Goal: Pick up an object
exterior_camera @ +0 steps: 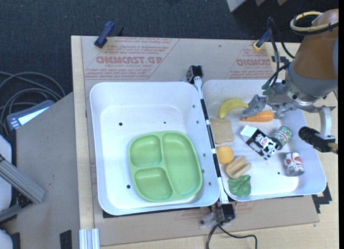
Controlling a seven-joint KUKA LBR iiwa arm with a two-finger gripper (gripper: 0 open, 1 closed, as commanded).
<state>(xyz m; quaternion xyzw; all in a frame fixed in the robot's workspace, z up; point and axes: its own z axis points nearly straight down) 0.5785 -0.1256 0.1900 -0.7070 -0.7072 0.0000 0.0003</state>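
Crowding right bin's [309,186] left edge, toy foods, end effector [258,106] above carrot [258,116]

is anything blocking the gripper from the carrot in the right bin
Nothing visible does. The gripper hangs right above the carrot's left end, with no object between them. The banana lies just to its left, close enough to get bumped.

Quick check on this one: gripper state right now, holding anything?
Gripper: low over the right bin, right at the carrot beside the banana; cannot be told whether it is open or closed, and no object is visibly held.
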